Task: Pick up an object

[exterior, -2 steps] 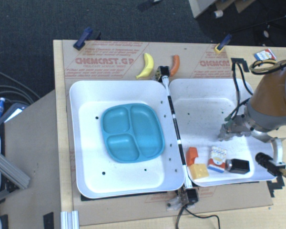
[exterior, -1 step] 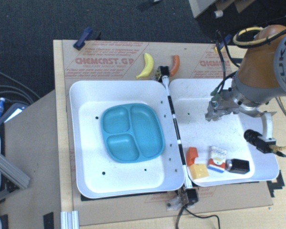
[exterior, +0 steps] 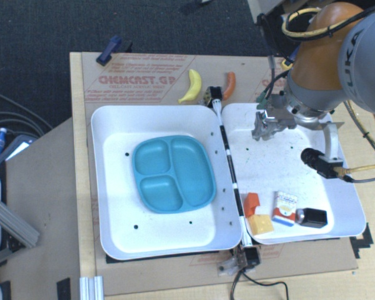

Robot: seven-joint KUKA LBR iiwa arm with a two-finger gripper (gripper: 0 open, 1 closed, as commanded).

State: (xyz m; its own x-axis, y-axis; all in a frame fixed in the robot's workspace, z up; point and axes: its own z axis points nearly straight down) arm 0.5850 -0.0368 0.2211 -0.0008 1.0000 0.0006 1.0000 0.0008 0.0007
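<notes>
So from the overhead camera: two white bins sit side by side on the worktop. The left bin [exterior: 106,186] has a blue divided plate [exterior: 173,172] lying flat about in the middle of it. The right bin [exterior: 344,227] holds a small clutter along its near edge: an orange-red block [exterior: 252,202] and a yellow block [exterior: 260,224] touching each other by the near-left corner, then a little white packet [exterior: 286,200], a red and blue piece [exterior: 283,218] and a black box [exterior: 312,217] toward the near-right corner. The gripper [exterior: 264,130] hangs over the far-left part of the right bin, well apart from all that stuff, with nothing in it. Can't tell how wide it is from this angle. Behind the bins, at the worktop's far edge, there's a toy banana [exterior: 191,87] and an orange carrot-like thing [exterior: 229,85].
</notes>
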